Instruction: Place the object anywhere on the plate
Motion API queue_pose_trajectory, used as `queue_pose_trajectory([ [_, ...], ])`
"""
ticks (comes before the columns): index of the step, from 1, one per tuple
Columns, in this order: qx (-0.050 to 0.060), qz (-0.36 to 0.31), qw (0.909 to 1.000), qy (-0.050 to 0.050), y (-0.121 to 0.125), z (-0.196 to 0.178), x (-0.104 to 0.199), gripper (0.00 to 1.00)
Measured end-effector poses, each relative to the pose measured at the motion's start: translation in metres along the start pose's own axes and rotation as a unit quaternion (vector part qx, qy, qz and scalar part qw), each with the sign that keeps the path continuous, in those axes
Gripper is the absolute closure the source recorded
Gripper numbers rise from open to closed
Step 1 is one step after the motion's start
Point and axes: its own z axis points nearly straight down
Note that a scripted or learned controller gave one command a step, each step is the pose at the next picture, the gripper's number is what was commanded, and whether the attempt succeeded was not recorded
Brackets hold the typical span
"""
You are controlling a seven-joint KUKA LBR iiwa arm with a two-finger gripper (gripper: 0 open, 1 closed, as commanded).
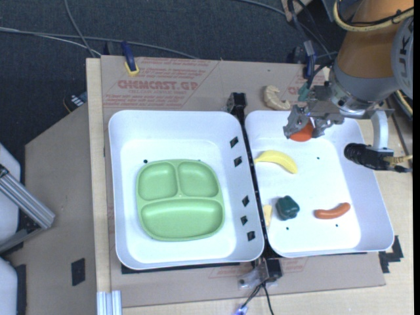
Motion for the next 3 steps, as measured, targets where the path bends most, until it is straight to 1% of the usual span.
queue_pose_trajectory([
  [1, 0.001, 0.000, 1.0000, 0.000, 0.011, 0.002, 0.048, 1.00],
  [2, 0.003, 0.000, 1.0000, 0.001, 0.023, 0.027, 0.102, 1.00],
  [3, 0.000, 0.000, 1.0000, 0.000, 0.047, 0.030, 0.145, 1.00],
])
